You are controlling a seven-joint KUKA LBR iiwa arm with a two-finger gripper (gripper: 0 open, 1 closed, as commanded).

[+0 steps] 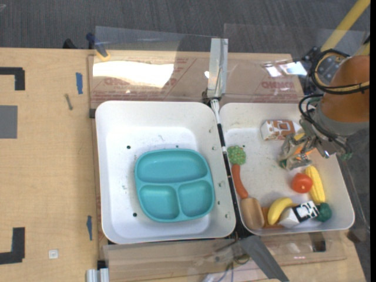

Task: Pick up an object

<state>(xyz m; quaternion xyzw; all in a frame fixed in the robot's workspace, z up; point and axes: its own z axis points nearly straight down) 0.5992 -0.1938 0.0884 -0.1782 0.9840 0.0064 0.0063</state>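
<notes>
- Camera view: the gripper (292,153) hangs low in the right bin (346,216), just left of the arm's orange band. Its fingers blur into something multicoloured beneath them, so I cannot tell whether they are spread or pressed together, nor whether anything sits between them.
- No single target is marked. Taking the tomato (301,183) as landmark: the corn cob (316,183) touches its right side, the banana (278,210) lies below and left of it, and the small white carton (277,128) sits above it, just beyond the gripper.
- Risk, as I judge it: tomato and corn lie so close that closing fingers may catch both or push one aside, and the round tomato would likely roll away.
- Further left of the tomato, the carrot (237,170) lies along the bin's wall; a descent there could strike the rim.
- The black-and-white item (305,212) and the green piece (324,212) below the tomato crowd the lower wall, leaving little room for fingers.
- Well left of the tomato, the teal tray (141,170) in the left bin (111,128) seems too flat to pinch.
</notes>
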